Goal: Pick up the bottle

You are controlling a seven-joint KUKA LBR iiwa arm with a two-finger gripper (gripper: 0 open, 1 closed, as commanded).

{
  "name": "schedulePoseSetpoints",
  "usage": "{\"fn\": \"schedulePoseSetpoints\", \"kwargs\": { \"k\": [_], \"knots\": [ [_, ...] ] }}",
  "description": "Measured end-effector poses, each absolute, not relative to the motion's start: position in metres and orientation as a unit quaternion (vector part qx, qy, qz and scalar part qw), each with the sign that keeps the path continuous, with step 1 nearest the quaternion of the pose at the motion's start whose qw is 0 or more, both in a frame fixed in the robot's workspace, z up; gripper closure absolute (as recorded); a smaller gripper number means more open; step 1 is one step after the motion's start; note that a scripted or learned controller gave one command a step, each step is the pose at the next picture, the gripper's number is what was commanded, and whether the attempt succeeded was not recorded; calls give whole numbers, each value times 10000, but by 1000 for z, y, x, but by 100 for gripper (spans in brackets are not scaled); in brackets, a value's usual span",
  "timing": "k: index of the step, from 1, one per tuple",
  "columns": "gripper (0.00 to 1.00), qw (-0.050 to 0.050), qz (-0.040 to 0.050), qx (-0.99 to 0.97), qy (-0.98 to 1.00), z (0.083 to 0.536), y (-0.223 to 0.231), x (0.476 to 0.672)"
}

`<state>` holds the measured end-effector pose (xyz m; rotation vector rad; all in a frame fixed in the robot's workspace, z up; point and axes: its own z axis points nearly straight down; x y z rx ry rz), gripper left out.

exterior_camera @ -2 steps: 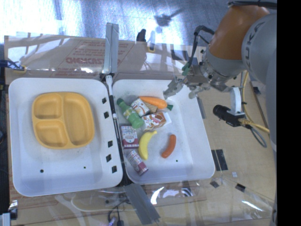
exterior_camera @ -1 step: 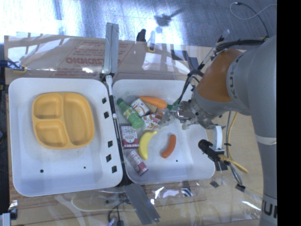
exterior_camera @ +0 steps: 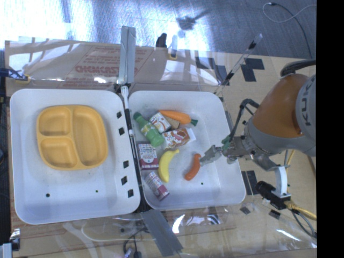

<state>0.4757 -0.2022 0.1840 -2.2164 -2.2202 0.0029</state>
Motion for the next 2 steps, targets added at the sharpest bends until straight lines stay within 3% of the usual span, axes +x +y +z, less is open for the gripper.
{"fn": "schedulePoseSetpoints", "kwargs": {
  "k": [1, 2],
  "knots": [
    [0, 33, 7, -6292, -7773, 170, -210, 476],
    [0, 23, 2, -5677, -8232, 91, -209, 476]
  ]
}}
